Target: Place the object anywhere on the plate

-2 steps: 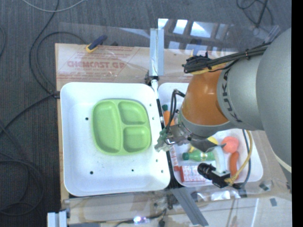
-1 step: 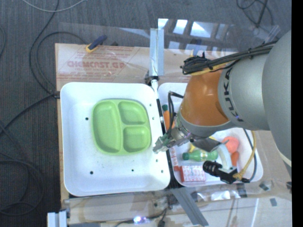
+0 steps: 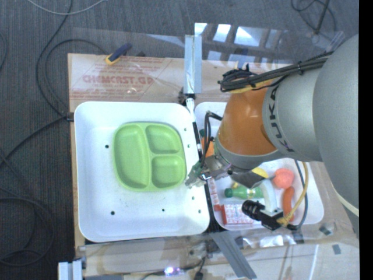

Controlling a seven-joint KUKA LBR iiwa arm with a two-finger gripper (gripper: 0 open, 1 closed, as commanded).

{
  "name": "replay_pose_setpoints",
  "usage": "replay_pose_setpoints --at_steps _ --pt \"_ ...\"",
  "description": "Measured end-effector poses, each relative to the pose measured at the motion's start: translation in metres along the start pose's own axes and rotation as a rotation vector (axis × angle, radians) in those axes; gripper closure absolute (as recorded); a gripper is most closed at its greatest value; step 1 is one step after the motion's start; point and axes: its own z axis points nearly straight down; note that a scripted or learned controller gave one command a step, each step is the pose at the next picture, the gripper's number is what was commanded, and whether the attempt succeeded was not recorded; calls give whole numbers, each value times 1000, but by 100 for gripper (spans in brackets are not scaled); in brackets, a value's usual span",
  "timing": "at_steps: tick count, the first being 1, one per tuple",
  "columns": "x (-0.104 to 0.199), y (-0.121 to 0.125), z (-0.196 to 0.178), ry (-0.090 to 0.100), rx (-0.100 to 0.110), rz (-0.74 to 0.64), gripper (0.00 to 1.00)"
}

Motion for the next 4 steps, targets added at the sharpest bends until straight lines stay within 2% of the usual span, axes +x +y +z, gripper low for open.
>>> replay_pose_setpoints --at_steps 1,2,3,4 --pt "-3 0 -1 -1 -1 -435 100" --pt "-12 -3 -1 -2 -1 -633 100" --pt "6 56 -45 -3 -4 -647 100" --pt "-6 8 -9 -3 -2 -784 100"
